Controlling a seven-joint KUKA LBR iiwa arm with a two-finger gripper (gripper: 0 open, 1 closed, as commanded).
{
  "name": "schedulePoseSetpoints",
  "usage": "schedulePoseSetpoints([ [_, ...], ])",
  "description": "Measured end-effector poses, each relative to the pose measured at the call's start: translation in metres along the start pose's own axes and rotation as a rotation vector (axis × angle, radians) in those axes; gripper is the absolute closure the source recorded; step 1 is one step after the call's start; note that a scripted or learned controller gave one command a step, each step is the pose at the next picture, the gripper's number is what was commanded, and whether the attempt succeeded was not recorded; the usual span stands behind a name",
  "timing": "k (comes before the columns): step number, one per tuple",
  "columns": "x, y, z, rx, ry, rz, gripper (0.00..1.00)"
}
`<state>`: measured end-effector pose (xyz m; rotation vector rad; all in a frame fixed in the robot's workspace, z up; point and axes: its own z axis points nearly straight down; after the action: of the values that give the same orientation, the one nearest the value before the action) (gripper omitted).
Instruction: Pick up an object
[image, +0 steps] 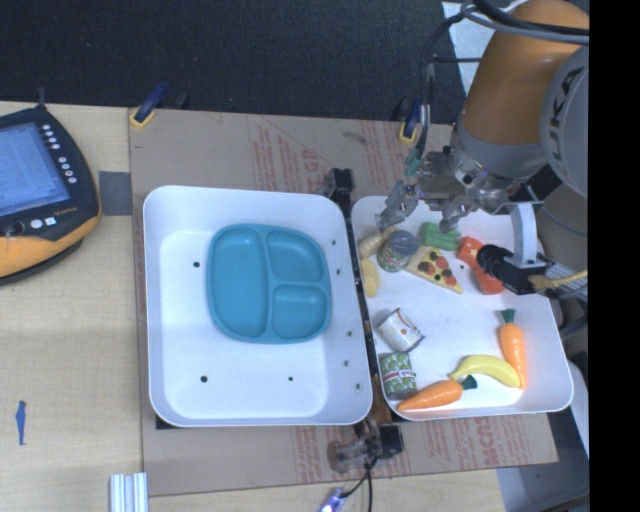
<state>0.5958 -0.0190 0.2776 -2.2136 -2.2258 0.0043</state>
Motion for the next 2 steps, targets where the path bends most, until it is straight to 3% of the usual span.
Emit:
schedulePoseSetpoints([
  [1,-0.081,0.028,0.108,0.003,-0.001,0.004,0.0],
  [2,-0.11,0.054,0.152,-0.022,-0.002,0.001,0.0],
])
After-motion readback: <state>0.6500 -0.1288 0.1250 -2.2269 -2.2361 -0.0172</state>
